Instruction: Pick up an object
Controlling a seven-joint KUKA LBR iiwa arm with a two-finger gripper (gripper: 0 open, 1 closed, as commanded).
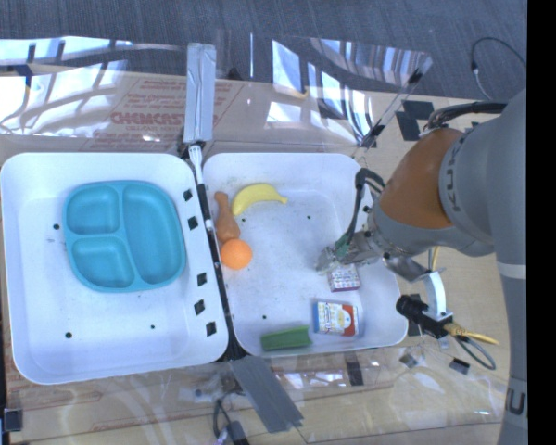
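My gripper [337,256] is low over the right side of the right bin [287,170], with the arm reaching in from the right. Directly under its tip lies a small pink and white packet [345,279]; whether the gripper touches it is unclear. Nearer the front edge lies a second packet with a blue, white and red label [334,317], and left of that a green block [285,339]. A yellow banana [258,197], an orange carrot-shaped piece [224,216] and an orange ball [236,254] sit at the bin's left side.
The left bin [37,341] holds a blue divided plate [123,234]. A raised divider [208,267] separates the two bins. The middle of the right bin floor is bare white.
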